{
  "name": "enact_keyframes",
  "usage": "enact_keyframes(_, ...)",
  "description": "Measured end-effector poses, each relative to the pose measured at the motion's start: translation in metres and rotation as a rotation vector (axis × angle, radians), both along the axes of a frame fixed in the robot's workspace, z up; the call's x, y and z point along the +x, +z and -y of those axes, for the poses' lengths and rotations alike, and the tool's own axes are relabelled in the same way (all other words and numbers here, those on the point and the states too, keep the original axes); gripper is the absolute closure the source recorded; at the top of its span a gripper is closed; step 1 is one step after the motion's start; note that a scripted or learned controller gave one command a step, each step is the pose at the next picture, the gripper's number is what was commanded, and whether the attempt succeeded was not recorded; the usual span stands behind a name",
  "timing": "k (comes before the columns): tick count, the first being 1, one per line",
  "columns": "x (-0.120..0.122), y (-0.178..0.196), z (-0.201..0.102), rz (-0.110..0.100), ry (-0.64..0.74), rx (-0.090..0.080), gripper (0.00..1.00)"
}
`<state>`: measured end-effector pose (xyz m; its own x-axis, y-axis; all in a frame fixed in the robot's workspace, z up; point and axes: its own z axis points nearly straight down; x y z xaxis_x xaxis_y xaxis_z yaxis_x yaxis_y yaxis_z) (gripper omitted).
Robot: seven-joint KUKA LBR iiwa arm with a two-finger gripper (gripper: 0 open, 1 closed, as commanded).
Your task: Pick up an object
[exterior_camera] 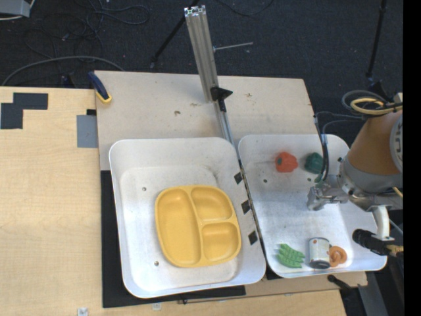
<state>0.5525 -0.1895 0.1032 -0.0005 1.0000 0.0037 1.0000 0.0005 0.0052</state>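
— What's in the bins, left to right?

— I see a yellow tray (197,225) in the left bin (131,176). In the right bin (276,206): green piece (290,256), red object (285,162), metal can (319,252).

— And the end effector (318,196)?

— It sits just right of the red object, above the can, touching neither. I can't tell its grip state.

Gripper (318,196) low, arm (375,153) bent

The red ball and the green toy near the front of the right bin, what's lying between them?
Nothing. In the camera view, the stretch from the red ball down to the green toy is bare white bin floor. The gripper sits off to the right.
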Motion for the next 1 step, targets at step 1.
enact_keyframes(1,0.004,0.0454,-0.0065,-0.004,0.002,-0.004,1.0)
